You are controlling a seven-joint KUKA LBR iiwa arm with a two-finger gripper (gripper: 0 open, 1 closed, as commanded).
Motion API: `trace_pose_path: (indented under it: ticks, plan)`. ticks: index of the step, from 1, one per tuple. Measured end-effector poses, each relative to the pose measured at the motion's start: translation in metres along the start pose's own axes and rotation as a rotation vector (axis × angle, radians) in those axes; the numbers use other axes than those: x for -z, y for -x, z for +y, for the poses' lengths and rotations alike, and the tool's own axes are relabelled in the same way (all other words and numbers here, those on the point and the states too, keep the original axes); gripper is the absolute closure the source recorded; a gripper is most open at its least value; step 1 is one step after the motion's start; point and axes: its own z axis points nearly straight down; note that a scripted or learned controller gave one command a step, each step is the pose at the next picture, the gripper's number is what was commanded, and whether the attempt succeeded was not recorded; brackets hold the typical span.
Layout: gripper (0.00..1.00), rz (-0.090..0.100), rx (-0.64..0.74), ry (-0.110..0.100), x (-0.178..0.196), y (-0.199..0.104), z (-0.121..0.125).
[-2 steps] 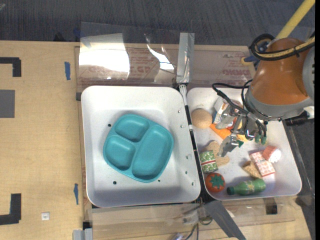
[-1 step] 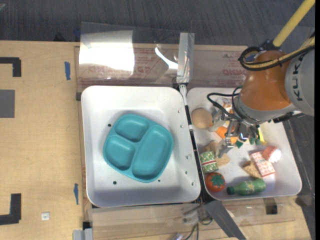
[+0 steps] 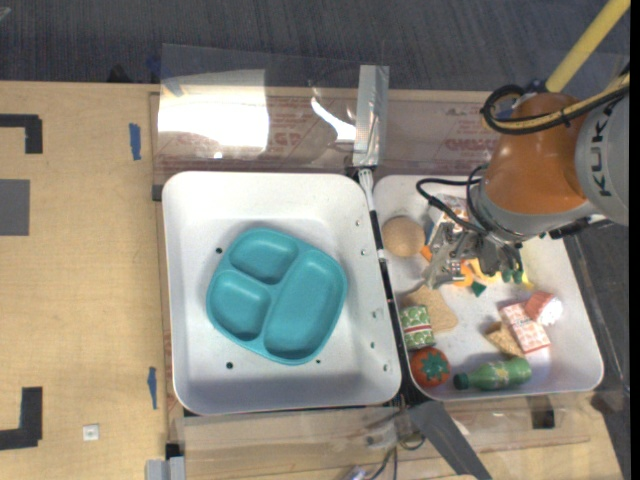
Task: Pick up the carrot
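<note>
The carrot (image 3: 472, 280) is seen in the right bin (image 3: 585, 363), in its upper middle part, as an orange piece with a bit of green at its lower right end; much of it is hidden under the gripper (image 3: 452, 264). The gripper is lowered right over that spot, its metal parts touching or just above the carrot, and whether the fingers are apart or closed cannot be told from this angle, nor whether the carrot is caught between them. Above the gripper, the orange band of the arm (image 3: 535, 173) is seen, with black cables looped around it.

Just left of the gripper a tan, egg-shaped item (image 3: 402, 236) is set near the bin's left wall. Below, a flat tan slice (image 3: 436, 311) is found, with a green-and-white box (image 3: 416, 323) beside it and a red tomato (image 3: 431, 366) at the bin's lower left. A green bottle (image 3: 493, 374) is laid on its side along the lower edge. A red-and-white carton (image 3: 527, 326) is placed toward the right.

In the left bin (image 3: 195, 208), a teal divided plate (image 3: 277, 294) is laid near the middle.
</note>
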Motion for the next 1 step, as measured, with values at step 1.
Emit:
trace_pose_path:
  ticks: [1]
  plan:
    - [1.00, 0.012, -0.075, 0.001, 0.0768, -0.0434, 0.0462]
